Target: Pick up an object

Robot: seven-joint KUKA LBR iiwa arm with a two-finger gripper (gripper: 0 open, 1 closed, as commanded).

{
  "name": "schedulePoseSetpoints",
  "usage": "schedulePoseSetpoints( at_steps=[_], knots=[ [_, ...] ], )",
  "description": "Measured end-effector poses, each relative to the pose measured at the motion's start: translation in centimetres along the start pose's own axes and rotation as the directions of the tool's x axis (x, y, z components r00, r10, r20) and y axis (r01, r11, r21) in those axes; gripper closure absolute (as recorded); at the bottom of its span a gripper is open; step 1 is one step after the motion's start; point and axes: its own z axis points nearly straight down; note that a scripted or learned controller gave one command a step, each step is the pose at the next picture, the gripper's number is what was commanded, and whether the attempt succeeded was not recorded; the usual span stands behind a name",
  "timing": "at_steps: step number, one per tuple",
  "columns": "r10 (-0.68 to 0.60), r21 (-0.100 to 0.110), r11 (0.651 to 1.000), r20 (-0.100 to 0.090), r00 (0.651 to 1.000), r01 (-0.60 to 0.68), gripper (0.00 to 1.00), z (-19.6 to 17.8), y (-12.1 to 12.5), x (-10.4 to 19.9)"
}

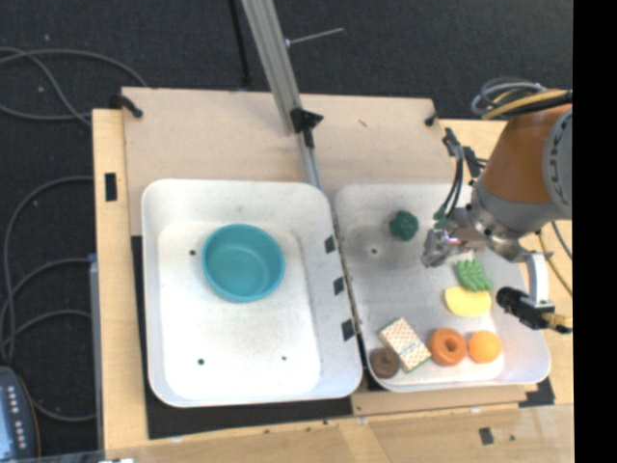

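Note:
The right bin (386, 210) holds a small dark green ball (404, 225) near its back. Toward its front right lie a green ridged piece (473, 275), a yellow piece (467, 302), an orange ball (484, 346), an orange ring (447, 345), a patterned cream block (404, 342) and a brown disc (386, 362). My gripper (439, 247) hangs low over the right bin, just right of the green ball and left of the green ridged piece. Nothing shows between its fingers.
The left bin (174, 258) holds a teal bowl (243, 261). A metal post (280, 66) slants up from the bench behind the bins. Cables trail from the arm at the right edge.

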Motion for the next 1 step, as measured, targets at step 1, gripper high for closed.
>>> schedulePoseSetpoints(
  at_steps=[1],
  knots=[
    [0.000, -0.001, 1.000, 0.001, 1.000, 0.000, 1.00, -6.32, 0.62, -0.51]
  ],
)
